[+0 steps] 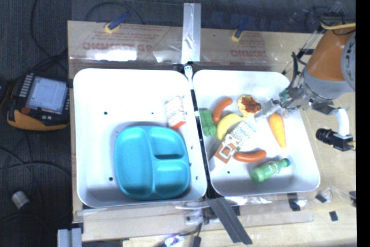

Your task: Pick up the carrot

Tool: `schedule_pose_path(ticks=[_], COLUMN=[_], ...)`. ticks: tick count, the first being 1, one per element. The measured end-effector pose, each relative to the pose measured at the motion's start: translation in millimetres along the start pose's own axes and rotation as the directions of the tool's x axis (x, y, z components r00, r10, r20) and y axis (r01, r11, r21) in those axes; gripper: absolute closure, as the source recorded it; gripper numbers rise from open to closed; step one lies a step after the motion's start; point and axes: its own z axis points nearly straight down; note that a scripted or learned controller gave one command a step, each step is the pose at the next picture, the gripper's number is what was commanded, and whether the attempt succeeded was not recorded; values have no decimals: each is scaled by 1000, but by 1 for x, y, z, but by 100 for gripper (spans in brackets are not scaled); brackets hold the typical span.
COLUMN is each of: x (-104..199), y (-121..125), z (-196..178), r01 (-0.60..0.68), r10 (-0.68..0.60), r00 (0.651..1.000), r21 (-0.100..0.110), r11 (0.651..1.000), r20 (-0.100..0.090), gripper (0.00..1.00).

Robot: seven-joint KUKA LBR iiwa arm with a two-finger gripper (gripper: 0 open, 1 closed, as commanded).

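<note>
**Gripper poised at the right bin's upper right, carrot lying just below it**

The carrot (278, 128) lies in the right bin (300, 179), toward that bin's 3 o'clock side, its broad end up near the gripper and its narrow tip pointing to 6 o'clock; it rests on the bin floor, apart from the other toys. The gripper (284, 102) sits just above the carrot's broad end, at about 12 o'clock from it; the arm (328, 66), grey with its orange band, reaches in from the 3 o'clock edge of the view; whether the fingers are apart or together cannot be told from this angle, and nothing is seen between them.

To the carrot's 9 o'clock lies a cluster of toy food: a small pizza slice (249, 104) near the bin's 12 o'clock side; an orange sausage (222, 109) tilted beside it; a yellow banana (227, 124) just below the sausage; a green block (207, 122) against the bin's 9 o'clock wall; a white carton (236, 139) lying aslant, touching the banana; a red sausage (250, 155) just under the carton; and a green bottle (269, 169) on its side at the carrot's 6 o'clock, well clear of it.

The left bin (98, 95) holds a blue divided tray (152, 162) toward its 5 o'clock corner; a small white and red packet (175, 112) lies at the tray's 1 o'clock, near the wall between the bins.
</note>
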Motion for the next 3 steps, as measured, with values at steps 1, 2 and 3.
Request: schedule_pose_path(ticks=[1,2,3], x=[7,6,39], y=[-18,-22,54], z=[27,24,-95], r01=[75,76,-45], r10=[-75,-75,45], r00=[997,997,999], r21=[-33,-22,-2], r11=[997,997,999], r20=[7,9,6], gripper=[0,100,100])
